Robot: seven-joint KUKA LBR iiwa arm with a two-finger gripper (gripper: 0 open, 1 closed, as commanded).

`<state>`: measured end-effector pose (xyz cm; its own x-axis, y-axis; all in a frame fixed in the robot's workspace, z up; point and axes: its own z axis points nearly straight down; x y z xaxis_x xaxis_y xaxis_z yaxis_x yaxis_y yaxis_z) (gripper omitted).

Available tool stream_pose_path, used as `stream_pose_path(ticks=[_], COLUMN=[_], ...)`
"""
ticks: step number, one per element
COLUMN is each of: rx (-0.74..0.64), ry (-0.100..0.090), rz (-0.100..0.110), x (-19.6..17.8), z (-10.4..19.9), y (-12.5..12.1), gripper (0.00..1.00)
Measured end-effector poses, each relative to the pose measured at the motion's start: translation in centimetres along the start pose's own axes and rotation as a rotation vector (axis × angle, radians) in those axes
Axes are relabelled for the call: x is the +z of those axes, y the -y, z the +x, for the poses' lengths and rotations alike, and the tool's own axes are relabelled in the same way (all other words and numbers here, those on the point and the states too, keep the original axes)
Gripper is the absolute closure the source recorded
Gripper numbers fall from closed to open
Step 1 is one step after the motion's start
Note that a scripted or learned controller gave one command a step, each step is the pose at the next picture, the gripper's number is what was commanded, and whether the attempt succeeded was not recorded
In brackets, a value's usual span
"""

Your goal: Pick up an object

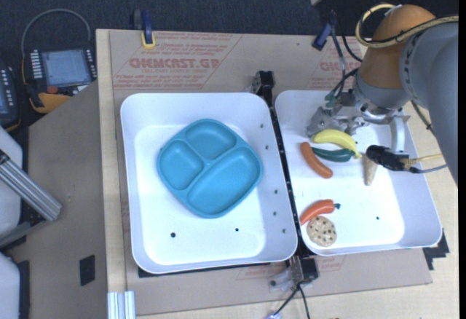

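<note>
**Gripper low over banana, right bin**

Gripper [336, 121] sits just above the banana [336, 139] at the back of the right bin [415, 226]; can't tell its state. My call: centre on the banana, clear the green piece [335, 154] touching it, lift straight. Right bin also holds a hot dog [317, 160], carrot [317, 210], cookie [321, 231], ice cream cone [373, 164]. Left bin [145, 237]: one blue divided plate [210, 167]

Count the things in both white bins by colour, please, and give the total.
Blue: 1, the blue three-compartment plastic plate
Yellow: 1, the yellow toy banana
Red-orange: 2, the plain sausage and the green-tipped carrot-like piece
Tan: 1, the round speckled cookie
Total: 5
</note>
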<state>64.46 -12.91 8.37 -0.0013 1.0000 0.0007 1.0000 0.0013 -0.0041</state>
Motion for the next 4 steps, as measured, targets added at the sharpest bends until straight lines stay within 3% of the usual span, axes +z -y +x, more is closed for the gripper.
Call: stream_pose_path(ticks=[1, 4], rx=[-0.001, -0.001], ry=[0.001, 0.003], rz=[-0.005, -0.013], x=[-1.2, -19.6], z=[0.0, 0.8], y=[-0.1, 0.5], gripper=[1.00, 1.00])
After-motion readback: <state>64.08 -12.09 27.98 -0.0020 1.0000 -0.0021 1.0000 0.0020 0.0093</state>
